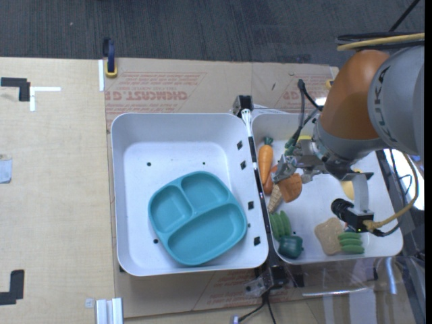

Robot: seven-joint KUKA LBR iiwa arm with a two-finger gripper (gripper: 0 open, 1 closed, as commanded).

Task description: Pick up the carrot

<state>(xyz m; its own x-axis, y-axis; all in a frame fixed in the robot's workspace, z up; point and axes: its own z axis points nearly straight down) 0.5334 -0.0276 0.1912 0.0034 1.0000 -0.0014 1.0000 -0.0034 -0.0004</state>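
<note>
I can see red lettering printed on the cardboard sheet [177,86] along the left bin's far edge, but upside down and unreadable.

The arm [398,93] is a thick, rounded grey tube with a glossy orange band [354,100] curving around it above the wrist. Below that sits a grey metal gripper [291,166], small and angular. Thin black cables [307,103] loop along the wrist beside the band.
</note>
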